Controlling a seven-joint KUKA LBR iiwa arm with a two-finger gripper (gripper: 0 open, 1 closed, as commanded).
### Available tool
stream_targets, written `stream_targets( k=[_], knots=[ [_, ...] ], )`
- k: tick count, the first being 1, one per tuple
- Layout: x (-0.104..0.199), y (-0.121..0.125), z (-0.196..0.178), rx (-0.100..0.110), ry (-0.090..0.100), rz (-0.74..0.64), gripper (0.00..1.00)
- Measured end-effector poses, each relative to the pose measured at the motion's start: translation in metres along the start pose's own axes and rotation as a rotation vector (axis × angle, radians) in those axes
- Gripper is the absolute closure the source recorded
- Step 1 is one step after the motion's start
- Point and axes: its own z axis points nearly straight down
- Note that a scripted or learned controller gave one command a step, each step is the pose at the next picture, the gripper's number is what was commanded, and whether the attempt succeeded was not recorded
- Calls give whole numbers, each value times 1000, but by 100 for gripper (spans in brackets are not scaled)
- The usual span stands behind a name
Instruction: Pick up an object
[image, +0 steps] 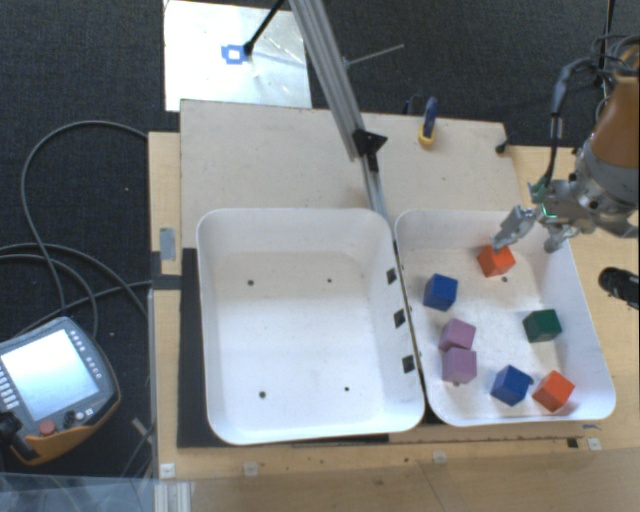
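1. In the right bin (585, 330), near its far edge, sits an orange cube (496, 260), and that looks like the target. The pincer (532, 228) hangs just up and to the right of it.
2. Pincer state: the two fingers are spread apart, one tip reaching down toward the cube's top left, the other off to the right. Nothing is between them, so it holds nothing right now.
3. My read is that this is the approach step, not the grab. To do it well, I'd centre the open fingers over the cube so it sits squarely in the gap, line them up with two flat faces rather than the corners, drop straight down, then close.
4. Neighbours: a blue cube (440, 291) sits near, down and to the left, with enough room that it shouldn't get bumped. The bin wall behind the cube is the tighter spot, so watch the far finger there.
5. Further out: two purple cubes (459, 350) touching each other, a green cube (542, 325), another blue cube (511, 384) and a second orange cube (553, 390) toward the front.
6. The left bin (215, 300) sits alongside on the tabletop (270, 150).
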Motion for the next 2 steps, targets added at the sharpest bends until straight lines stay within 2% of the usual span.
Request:
stream_targets(
  k=[1,2],
  knots=[
    [-53,67,115,4,-2,4,0],
    [-67,73,181,4,-1,4,0]
  ],
)
